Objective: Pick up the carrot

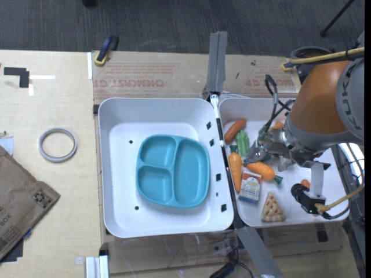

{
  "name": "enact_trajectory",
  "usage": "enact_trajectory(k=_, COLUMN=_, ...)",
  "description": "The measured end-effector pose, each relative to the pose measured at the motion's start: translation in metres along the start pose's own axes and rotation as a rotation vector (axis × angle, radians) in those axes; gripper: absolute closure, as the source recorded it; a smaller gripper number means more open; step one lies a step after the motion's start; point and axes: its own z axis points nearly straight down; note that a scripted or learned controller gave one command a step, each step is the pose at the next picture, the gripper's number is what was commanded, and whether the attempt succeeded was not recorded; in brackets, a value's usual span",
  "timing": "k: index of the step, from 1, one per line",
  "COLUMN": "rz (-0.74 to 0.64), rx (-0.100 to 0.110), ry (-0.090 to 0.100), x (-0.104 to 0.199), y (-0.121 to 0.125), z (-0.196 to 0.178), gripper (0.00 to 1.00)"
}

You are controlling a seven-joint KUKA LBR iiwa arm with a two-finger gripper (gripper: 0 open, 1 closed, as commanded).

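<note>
Arm low over the right bin, wrist and orange band covering most of its upper half. Gripper sits near the bin's middle, just at 12 o'clock from a small carrot that lies flat on the floor; whether it touches cannot be told, nor how the tool is set. A second, longer carrot lies along the bin's 9 o'clock wall. Nearby: sausage, green vegetable, small carton, pizza slice. Left bin holds a blue divided plate. Judgement: nothing lifted yet; grasp and raise remain.
</note>
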Motion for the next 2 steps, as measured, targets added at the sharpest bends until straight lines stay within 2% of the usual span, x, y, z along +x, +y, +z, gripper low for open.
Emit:
enact_trajectory(k=1, rz=-0.143, rx=-0.001, ry=0.000, x=-0.051, y=0.044, z=0.062, gripper=0.00)
enact_trajectory(k=2, rz=-0.228, rx=-0.012, ry=-0.001, x=-0.045, y=0.029, z=0.095, gripper=0.00)
